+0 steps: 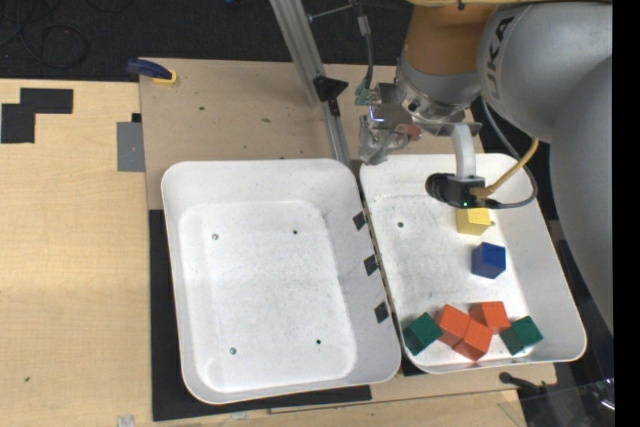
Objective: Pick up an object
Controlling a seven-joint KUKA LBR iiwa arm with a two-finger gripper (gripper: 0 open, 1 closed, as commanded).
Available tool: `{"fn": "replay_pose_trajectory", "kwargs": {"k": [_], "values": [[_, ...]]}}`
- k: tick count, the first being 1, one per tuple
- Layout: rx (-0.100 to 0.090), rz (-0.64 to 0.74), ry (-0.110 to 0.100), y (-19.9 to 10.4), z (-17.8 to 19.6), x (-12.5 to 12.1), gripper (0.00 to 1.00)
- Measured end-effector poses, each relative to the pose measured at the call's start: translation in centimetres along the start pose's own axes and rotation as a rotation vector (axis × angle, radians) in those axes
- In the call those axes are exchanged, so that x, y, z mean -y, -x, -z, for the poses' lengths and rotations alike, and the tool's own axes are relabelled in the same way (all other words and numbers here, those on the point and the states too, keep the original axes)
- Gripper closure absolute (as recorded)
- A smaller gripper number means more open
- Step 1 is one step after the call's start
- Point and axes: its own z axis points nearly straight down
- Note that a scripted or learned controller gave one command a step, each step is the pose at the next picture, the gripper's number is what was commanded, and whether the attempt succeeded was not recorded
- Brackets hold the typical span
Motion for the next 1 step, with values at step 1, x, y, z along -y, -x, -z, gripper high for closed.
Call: {"fn": "replay_pose_trajectory", "kwargs": {"k": [1], "values": [[0.001, 0.0, -0.001, -4.97, -1.46, 1.41, 1.0]]}}
